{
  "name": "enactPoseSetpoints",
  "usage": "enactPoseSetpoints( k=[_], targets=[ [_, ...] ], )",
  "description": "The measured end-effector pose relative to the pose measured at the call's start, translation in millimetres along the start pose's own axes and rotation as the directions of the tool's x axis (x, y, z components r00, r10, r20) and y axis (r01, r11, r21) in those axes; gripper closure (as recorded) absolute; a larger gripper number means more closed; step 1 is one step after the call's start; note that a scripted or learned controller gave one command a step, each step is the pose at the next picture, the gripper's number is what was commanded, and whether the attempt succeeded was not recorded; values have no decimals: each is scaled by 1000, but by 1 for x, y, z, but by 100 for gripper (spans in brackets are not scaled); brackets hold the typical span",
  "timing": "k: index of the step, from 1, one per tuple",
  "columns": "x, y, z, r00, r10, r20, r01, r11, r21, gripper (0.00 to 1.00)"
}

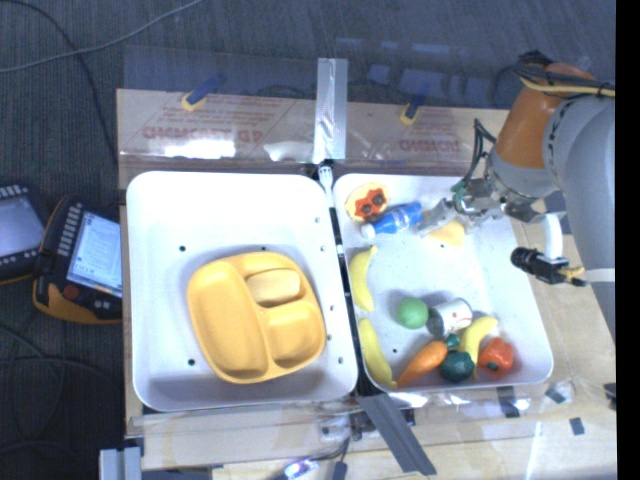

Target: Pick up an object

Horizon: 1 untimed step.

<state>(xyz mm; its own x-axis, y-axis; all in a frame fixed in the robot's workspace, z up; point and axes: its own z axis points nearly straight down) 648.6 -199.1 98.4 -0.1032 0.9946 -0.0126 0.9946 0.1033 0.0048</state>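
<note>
bottle [393,218] lies beside the gripper [452,211], whose tips blur

Slanted overhead view of both bins [150,268]

This place looks like a robotics lab. An industrial arm [560,138] reaches over a counter [230,128] with 2 white bins [160,218], far left of the claw [462,206] a teach pendant [75,263] lies on grey carpet [80,68], and loose cables [60,28] run across the floor.
</note>
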Motion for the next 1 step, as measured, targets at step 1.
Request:
enactPoseSetpoints(
  k=[1],
  targets=[
    [55,26,-87,999,-37,-10,37,999,5,100]
  ],
)
